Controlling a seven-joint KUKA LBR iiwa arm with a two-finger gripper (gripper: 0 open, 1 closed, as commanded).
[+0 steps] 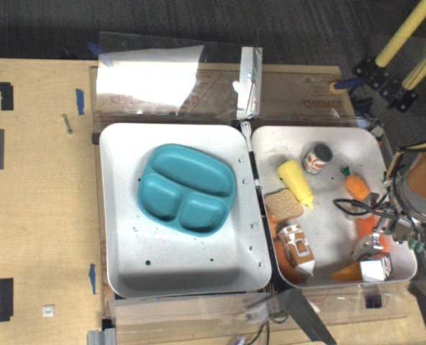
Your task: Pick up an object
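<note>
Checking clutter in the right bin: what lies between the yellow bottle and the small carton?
In the camera view, a slice of bread lies between the yellow bottle and the carton.

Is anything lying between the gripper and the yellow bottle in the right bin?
Yes. From the gripper, at the right bin's lower right, the carrot and black cable loops lie toward the yellow bottle.

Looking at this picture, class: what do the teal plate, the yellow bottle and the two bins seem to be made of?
Teal plate: likely moulded plastic, smooth with soft sheen and rounded compartments. Yellow bottle: probably plastic, even glossy colour. Bins: white, smooth, thin-walled, probably plastic.
</note>
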